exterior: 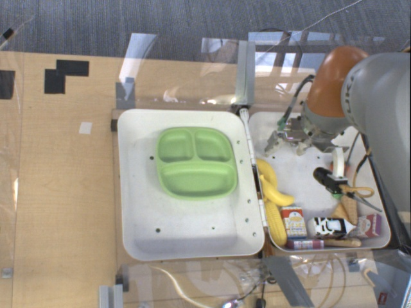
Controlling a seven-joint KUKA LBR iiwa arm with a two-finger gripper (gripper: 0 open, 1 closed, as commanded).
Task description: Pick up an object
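Left bin [148,226]: one green divided plate [196,162], centred.
Right bin [297,172]: banana [270,183] and corn cob [275,222] along the left wall; small orange box [294,223] and purple marker [307,243] at the near edge.
Gripper [286,146]: above the right bin's far part.

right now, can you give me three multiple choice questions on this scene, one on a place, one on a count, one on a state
1. The yellow bananas lie:
A) in the left bin
B) in the right bin
C) on the bench outside the bins

2. How many compartments does the green plate have?
A) two
B) four
C) three

3. The green plate is:
A) lying flat, face up
B) flipped upside down
C) propped on edge against a wall

Answers:
1 B, they lie along the right bin's left wall.
2 C, two small compartments sit above one wide one.
3 A, its hollows face the camera.
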